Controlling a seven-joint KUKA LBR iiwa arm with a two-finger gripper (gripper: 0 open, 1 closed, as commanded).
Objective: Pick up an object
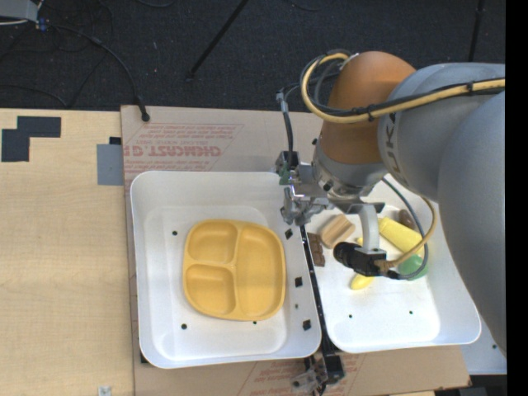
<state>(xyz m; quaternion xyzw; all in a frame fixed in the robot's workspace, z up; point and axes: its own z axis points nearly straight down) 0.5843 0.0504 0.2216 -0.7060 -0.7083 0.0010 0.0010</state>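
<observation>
Two shallow white bins sit side by side on a cardboard sheet [181, 143] that lies on the pale bench [58, 262]. The left bin [148, 221] holds a yellow divided plate [233, 269], which lies flat near the middle of its floor, well apart from the arm.

The grey arm [445, 139] reaches in from the right, its orange band [363, 106] above the far end of the right bin [412, 328]. The gripper [334, 206] hangs over that bin's far left corner, close to the wall shared by the two bins. The wrist hides it from above, so I cannot tell how far open it is or whether it has hold of anything.

Several small things lie clustered in the far half of the right bin:
- A tan block [336, 230] lies just below the gripper in the view, the nearest of them to it.
- A small brown piece [317, 250] lies beside the block, against the shared wall.
- A long yellow piece [398, 236] lies further right, tilted.
- A green piece [415, 267] lies just beyond its lower end.
- A small yellow piece [360, 283] lies nearest the camera, toward the bin's middle.

Whether the gripper touches the tan block cannot be told.
</observation>
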